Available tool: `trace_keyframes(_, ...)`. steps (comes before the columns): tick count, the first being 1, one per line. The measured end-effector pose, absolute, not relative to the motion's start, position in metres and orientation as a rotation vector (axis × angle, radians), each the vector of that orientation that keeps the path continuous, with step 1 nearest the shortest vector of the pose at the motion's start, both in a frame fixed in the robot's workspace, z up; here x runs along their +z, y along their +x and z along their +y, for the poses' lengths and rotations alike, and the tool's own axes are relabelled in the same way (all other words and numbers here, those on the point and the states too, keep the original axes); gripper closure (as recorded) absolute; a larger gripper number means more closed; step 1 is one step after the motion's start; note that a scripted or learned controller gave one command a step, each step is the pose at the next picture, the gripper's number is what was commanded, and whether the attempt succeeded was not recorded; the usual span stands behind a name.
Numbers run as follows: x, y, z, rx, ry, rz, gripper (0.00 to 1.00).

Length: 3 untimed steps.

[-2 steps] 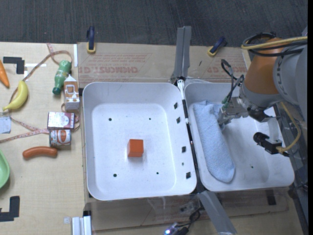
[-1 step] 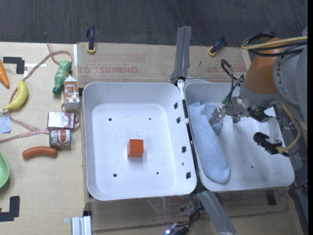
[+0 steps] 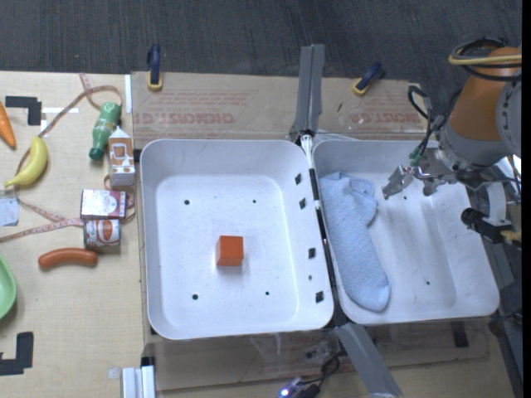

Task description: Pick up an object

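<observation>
From the overhead camera I see two white bins side by side on the bench. The left bin (image 3: 166,222) holds a single orange block (image 3: 231,250), sitting flat on the floor of the bin a little below its middle, well apart from every wall. The right bin (image 3: 448,297) holds a light blue cloth (image 3: 355,240), stretched lengthwise along the bin's left side from near the top wall down toward the bottom corner, its top end bunched and folded over.

The arm (image 3: 485,106) comes in from the right, its orange band showing above the wrist. I see the gripper (image 3: 412,181) over the upper part of the right bin, just to the right of the cloth's bunched top end, and I see nothing between its fingers. From this angle I cannot tell whether the jaws are spread or pressed together. The block lies well apart from the gripper, across the divider in the other bin.

To the left of the bins, on the tan board, I see a banana (image 3: 30,163), a carrot (image 3: 7,127), a green bottle (image 3: 104,128), a small carton (image 3: 121,160), a can (image 3: 103,233) and a sausage (image 3: 68,259), with a tape measure (image 3: 58,116) looping among them.
</observation>
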<state>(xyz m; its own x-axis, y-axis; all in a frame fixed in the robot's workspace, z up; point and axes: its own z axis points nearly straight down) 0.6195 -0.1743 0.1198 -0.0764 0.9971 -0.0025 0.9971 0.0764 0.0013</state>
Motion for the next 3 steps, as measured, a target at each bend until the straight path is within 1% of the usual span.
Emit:
trace_keyframes(1,0.094,0.599,-0.106,0.001,2.247,2.192,0.00)
trace_keyframes(2,0.093,0.627,-0.108,0.000,1.822,2.554,0.00)
trace_keyframes(3,0.154,0.585,-0.138,-0.002,2.010,2.413,0.00)
